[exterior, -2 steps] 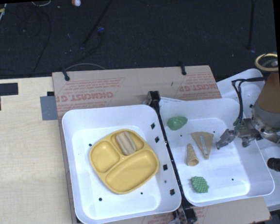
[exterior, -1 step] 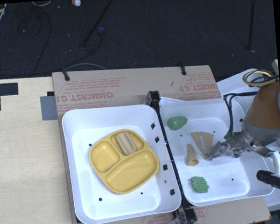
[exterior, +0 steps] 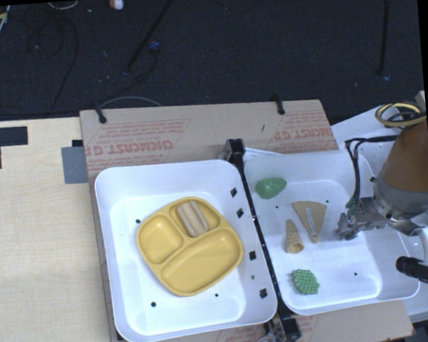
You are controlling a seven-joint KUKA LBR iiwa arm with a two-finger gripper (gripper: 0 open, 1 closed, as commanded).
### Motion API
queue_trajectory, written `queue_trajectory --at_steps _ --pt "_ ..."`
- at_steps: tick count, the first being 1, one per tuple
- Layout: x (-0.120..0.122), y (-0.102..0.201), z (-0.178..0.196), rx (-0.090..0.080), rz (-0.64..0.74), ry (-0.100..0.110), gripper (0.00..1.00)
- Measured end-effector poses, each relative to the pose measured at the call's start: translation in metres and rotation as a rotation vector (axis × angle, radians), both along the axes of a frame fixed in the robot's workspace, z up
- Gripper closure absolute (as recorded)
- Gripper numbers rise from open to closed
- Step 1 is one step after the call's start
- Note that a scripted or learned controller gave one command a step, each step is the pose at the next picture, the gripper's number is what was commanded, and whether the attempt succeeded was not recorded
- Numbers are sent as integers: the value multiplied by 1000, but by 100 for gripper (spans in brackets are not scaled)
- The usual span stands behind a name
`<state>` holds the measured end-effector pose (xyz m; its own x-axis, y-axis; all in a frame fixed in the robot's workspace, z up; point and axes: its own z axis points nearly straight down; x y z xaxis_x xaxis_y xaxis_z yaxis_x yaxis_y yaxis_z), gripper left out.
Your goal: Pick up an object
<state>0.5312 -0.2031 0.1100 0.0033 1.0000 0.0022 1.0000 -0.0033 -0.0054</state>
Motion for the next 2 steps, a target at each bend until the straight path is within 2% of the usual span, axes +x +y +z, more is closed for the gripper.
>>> queue_trajectory --at_steps 1,2 --pt "-2 2 63 -3 5 -8 100" --pt "-5 9 109 -3 5 -7 100"
